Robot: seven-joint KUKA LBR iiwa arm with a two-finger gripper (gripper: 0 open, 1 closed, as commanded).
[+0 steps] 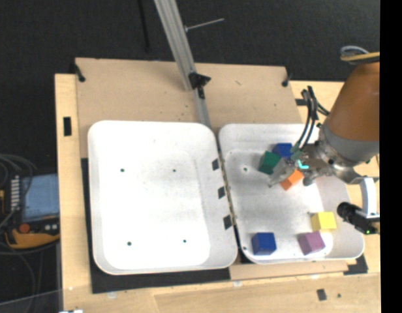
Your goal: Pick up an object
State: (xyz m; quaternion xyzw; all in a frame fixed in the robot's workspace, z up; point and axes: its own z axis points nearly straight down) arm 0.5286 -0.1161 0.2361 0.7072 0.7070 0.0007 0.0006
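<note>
My gripper (287,173) hangs low over the upper middle of the right bin (243,139), among a cluster of small blocks. A green block (269,163) lies just to its left and a dark blue block (283,150) just behind it. An orange block (292,180) shows right under the gripper's tip, partly covered by it. I cannot tell whether the orange block is gripped or merely beside the tip. The grey and orange arm (357,113) comes in from the right.
A yellow block (324,222), a purple block (310,242) and a second blue block (263,242) lie along the right bin's front. The left bin (155,132) sits beside it. A slanted metal post (178,38) rises behind the bins.
</note>
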